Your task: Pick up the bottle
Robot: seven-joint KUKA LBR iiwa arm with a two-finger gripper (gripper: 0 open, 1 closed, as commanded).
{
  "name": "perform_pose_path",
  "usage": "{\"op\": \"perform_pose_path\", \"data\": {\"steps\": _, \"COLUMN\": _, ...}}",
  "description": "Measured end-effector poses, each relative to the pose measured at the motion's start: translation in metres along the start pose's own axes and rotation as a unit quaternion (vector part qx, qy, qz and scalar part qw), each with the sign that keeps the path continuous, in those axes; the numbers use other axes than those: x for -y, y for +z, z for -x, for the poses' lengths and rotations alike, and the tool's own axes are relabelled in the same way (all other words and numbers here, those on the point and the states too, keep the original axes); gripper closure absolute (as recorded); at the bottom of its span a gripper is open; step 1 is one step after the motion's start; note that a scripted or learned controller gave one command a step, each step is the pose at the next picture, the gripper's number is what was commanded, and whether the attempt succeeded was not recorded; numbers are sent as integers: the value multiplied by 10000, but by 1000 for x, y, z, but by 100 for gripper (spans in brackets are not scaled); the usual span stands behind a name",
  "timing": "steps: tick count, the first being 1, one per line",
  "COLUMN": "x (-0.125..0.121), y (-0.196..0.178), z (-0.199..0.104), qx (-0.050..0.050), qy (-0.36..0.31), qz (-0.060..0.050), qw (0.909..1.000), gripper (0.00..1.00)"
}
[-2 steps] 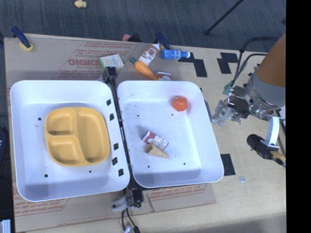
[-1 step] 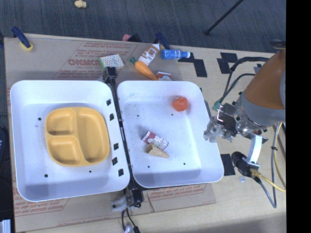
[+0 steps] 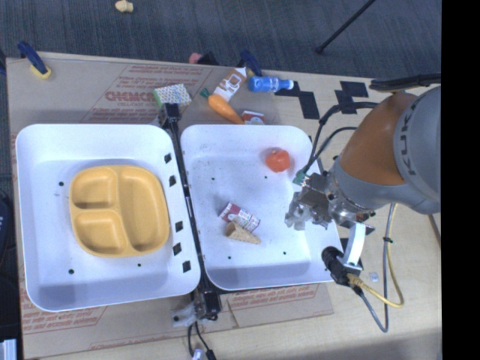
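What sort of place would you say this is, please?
Probably a robot test bench in a lab: two white bins on taped cardboard, a grey arm reaching in, and toy food such as a tomato.

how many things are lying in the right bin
3: a red-orange tomato toward the far right corner, a red-and-white packet near the middle, and a tan cone touching its near side. The gripper may hide more.

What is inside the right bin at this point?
The right bin holds a red tomato-like ball, a red-and-white packet and a tan cone touching it. The claw hangs over its right side, covering the floor beneath.
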State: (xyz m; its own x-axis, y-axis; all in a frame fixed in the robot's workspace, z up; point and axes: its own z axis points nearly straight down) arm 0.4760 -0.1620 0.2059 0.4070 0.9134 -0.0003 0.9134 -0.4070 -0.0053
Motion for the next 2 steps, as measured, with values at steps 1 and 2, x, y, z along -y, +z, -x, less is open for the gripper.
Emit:
{"op": "perform_pose_path", "data": {"steps": 1, "x": 13, "y": 4, "z": -28, "qx": -6, "qy": -640, "qz": -7, "qw": 9980, "gripper": 100}}
{"op": "perform_pose_path", "data": {"steps": 2, "x": 20, "y": 6, "z": -45, "qx": -3, "qy": -1713, "qz": -5, "qw": 9852, "gripper": 100}}
